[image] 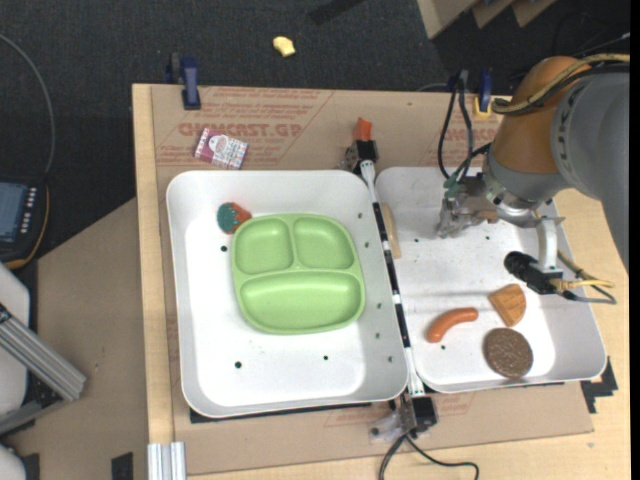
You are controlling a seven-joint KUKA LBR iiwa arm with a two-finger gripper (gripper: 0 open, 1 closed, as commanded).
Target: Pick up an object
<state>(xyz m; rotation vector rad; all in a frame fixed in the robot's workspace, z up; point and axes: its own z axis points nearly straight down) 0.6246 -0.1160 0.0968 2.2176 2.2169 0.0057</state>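
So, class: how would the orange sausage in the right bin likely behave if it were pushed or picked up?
The sausage looks rounded and elongated, so a sideways push would probably roll it. Its slight curve may make it turn rather than run straight. Its surface looks smooth, so it could slip from a pinch. It lies apart from the round brown piece, leaving room to approach.

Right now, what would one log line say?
gripper: low over right bin, far end | sausage, brown disc: untouched

Bench point(150, 298) w/ 2 white bins point(200, 348), pink card point(220, 148).
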